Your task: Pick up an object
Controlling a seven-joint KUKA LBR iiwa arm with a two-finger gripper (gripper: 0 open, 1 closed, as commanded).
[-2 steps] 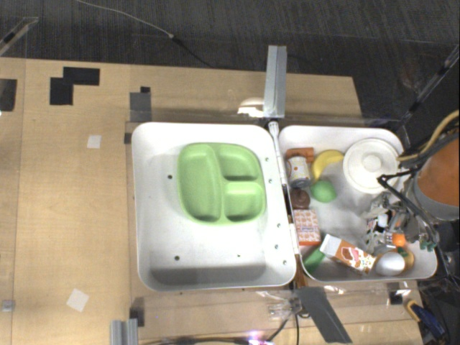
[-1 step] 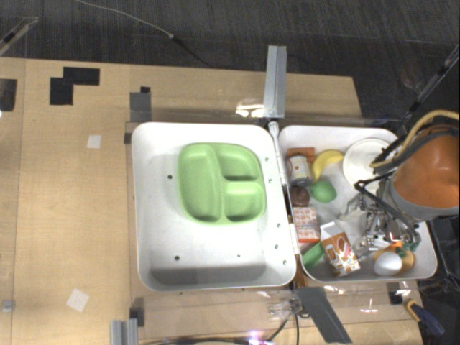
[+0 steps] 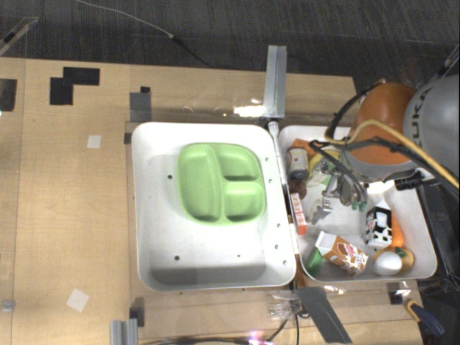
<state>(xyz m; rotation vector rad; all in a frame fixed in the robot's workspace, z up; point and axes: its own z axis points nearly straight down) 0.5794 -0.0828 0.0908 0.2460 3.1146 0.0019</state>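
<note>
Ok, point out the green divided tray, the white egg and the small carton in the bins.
Green divided tray [image 3: 219,182]: camera view, central ridge.
White egg [image 3: 388,263]: camera view, top of shell.
Small carton [image 3: 347,257]: camera view, printed side.

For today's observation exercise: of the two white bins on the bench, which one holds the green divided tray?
The left bin holds the green divided tray. The right bin instead holds a clutter of small items, with the gripper over it.

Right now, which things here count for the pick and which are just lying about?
For the pick:
gripper
right bin
carton
cow toy
white egg
can

Lying about:
green tray
left bin
black cable
</note>
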